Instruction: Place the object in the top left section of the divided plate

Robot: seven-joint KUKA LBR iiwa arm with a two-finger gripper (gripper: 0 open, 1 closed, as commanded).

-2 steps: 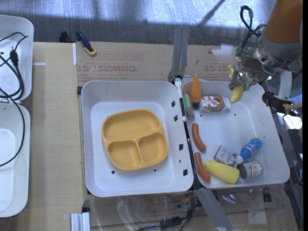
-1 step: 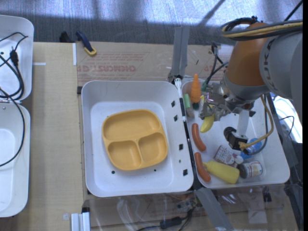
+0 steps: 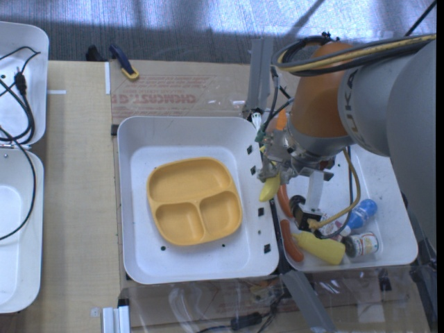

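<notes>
The pincer [image 3: 272, 179], its state I cannot tell, hangs above the bin edge [image 3: 255, 186]; the yellow plate [image 3: 194, 201] lies open.

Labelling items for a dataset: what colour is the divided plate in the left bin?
The divided plate is yellow-orange, clear in the camera view.

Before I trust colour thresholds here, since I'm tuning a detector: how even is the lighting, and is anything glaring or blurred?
Camera view: sunlit stripes fall across the dark floor at the top; the shallow white left bin is lit evenly, with slight glare on its rim; the yellow divided plastic plate is sharp and shadow-free; the large grey arm, close to the lens, looks soft.
</notes>
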